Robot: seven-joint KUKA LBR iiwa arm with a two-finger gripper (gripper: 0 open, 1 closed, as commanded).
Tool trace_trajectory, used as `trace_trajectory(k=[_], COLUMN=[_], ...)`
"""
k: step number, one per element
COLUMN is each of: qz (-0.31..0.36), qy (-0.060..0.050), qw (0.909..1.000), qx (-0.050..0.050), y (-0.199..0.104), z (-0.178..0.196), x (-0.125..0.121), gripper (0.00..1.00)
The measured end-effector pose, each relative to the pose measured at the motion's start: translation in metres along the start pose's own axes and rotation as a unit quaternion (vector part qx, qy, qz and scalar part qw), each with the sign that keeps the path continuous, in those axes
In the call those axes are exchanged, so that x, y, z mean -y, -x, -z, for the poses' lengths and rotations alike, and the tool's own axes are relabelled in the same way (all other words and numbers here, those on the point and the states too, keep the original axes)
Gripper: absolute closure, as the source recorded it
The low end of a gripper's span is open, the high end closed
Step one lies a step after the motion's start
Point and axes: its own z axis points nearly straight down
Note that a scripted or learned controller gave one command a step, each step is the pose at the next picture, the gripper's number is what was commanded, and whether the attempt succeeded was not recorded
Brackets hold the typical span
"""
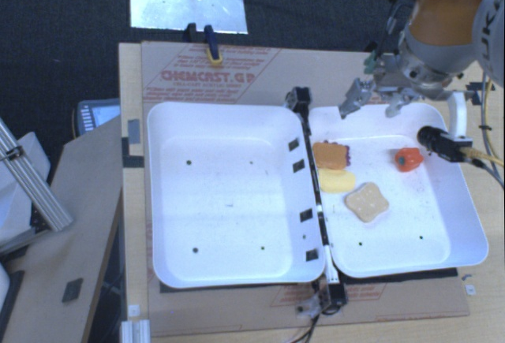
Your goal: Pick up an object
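In the camera view, the grey arm with the orange band [454,10] comes in from the right side, and its pincer [372,103] hangs above the far edge of the right shallow white bin [430,227]. Its two fingers stand apart from each other and there is nothing between them, so the pincer is open and it holds nothing.

All the things to pick lie in this right bin, toward the near side from the pincer. The flat orange-brown rectangular piece with a purple edge [331,154] lies close to the wall that divides this bin from the left shallow white bin [229,199]. Its long axis runs about left to right in the picture. A pale yellow oval piece [337,181] lies just beside it on the near side, and they seem to touch. A tan flat piece in the shape of a toast slice [367,202] is near the yellow one, a little more to the right. The small red-orange rounded thing with a green spot [408,159] lies alone, well apart from the other three.

I judge that the red-orange thing and the orange-brown piece are about equally near. The red-orange one has free space around it, so it looks the easier choice: the pincer must go toward the near side, a little to the right, and then descend.
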Motion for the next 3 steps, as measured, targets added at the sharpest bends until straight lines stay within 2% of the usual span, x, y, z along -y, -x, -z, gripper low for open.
trace_trajectory(k=[1, 2, 3], qz=[-0.001, -0.001, 0.0], qy=[0.001, -0.002, 0.001], qw=[1.0, 1.0, 1.0], qx=[0.001, 0.0, 0.0], y=[0.004, -0.036, -0.105], z=[0.009, 0.014, 0.053], x=[-0.002, 0.06, 0.076], gripper=[1.0, 1.0, 1.0])
